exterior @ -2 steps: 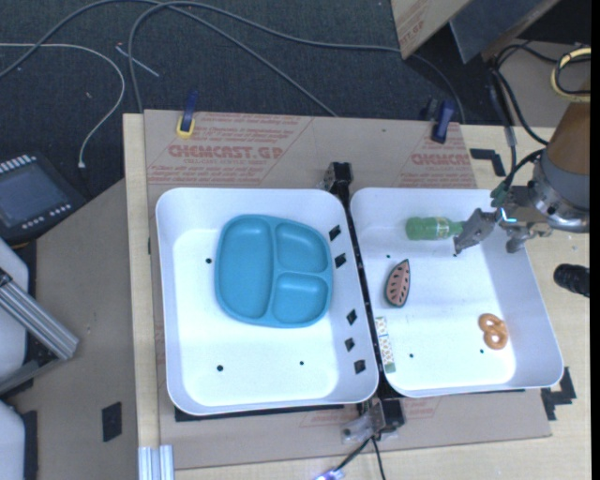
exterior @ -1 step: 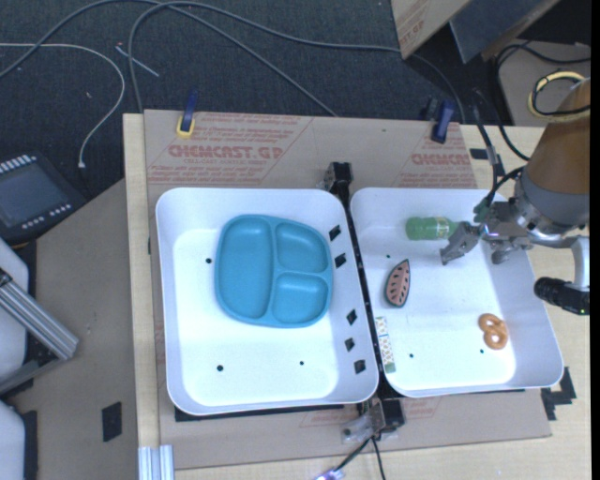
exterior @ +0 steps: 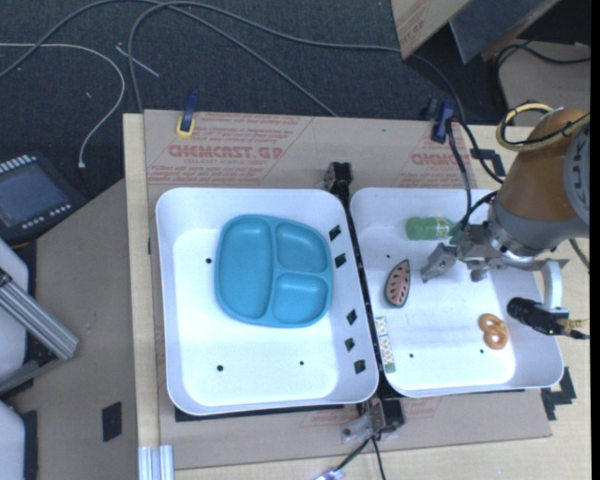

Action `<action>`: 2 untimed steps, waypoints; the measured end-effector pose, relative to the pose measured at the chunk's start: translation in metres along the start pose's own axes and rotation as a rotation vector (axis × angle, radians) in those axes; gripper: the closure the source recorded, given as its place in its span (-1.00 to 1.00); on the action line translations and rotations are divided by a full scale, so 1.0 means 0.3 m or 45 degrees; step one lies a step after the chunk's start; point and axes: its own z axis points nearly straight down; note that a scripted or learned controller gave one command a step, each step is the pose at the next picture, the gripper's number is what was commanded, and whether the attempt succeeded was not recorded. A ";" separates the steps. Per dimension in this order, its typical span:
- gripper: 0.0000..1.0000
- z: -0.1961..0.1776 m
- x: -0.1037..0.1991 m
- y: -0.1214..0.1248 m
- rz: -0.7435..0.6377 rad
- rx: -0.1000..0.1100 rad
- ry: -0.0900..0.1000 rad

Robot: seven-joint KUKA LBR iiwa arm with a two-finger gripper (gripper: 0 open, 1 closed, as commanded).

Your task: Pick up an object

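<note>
Grey pincer spread wide, nothing between its fingers. Hangs over the far right part of the right bin, just right of the green bottle and apart from it.

Underneath, a pale board printed in red letters, gripped at its far edge by two blue clamps, one towards the left and one towards the right. Around the board, dark carpet with loose white cables. At the left edge a dark screen device and, nearer, a metal rail. At the far right a cardboard box.

Two white bins side by side. In the left bin, one blue divided plate with three compartments, lying flat in the middle.

In the right bin, four loose things, all apart from each other:
- one green bottle on its side in the far part
- one brown oval piece with pale stripes, left of centre
- one orange-brown pretzel at the near right
- one narrow printed packet along the left wall
</note>
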 end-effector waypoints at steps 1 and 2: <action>1.00 -0.050 -0.002 0.007 0.000 -0.011 -0.003; 1.00 -0.214 -0.020 0.036 -0.001 -0.018 -0.006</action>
